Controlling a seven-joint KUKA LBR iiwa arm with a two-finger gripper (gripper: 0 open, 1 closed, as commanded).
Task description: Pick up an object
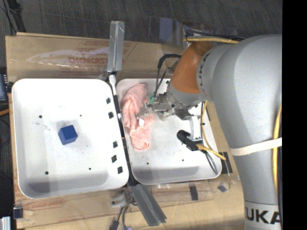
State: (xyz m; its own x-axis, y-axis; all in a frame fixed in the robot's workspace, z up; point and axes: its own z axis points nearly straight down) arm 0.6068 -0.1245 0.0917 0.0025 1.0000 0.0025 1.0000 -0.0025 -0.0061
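Observation:
A crumpled pink cloth lies along the left side of the right bin. A small blue cube sits in the left bin, left of its middle. My gripper hangs over the right bin's upper middle, its fingers reaching left to the cloth's right edge. Whether the fingers pinch the cloth is hidden from this angle.
The big grey arm covers the right bin's right side and far corner. A metal divider bar runs up between the bins. Cardboard lies beneath and behind both bins.

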